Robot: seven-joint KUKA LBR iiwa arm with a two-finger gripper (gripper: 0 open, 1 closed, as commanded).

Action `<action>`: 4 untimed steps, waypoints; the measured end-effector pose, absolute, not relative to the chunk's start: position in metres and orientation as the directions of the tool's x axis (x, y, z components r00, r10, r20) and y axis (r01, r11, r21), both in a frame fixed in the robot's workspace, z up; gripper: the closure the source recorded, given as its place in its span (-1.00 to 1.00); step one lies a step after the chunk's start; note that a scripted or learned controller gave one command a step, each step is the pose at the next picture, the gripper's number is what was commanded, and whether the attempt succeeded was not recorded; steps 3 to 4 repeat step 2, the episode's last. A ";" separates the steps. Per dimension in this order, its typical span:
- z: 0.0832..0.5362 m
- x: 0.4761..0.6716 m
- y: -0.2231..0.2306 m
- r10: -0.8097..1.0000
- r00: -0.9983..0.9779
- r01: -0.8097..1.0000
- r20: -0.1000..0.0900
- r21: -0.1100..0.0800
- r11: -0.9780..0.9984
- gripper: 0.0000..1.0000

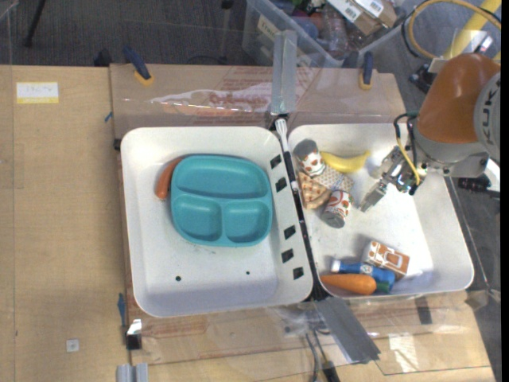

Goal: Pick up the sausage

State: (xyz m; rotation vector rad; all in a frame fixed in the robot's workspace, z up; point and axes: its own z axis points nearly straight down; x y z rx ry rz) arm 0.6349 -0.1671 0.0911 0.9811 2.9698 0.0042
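In the left bin [143,237], the sausage [164,180] hugs the teal tray [221,200]; your gripper [374,198], grip unreadable, risks snagging that rim.

A pale wooden table [56,213] filled the left and lower part of the scene, with a small white label [37,91] stuck near its far left corner. Beyond it lay dark grey carpeted floor [159,14]. A clear plastic crate [334,10] (crammed with assorted clutter) stood on that floor behind the table. Light was even and soft.
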 end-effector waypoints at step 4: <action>0.099 0.497 -0.167 0.632 -0.773 0.631 -0.055 0.028 0.775 -1.00</action>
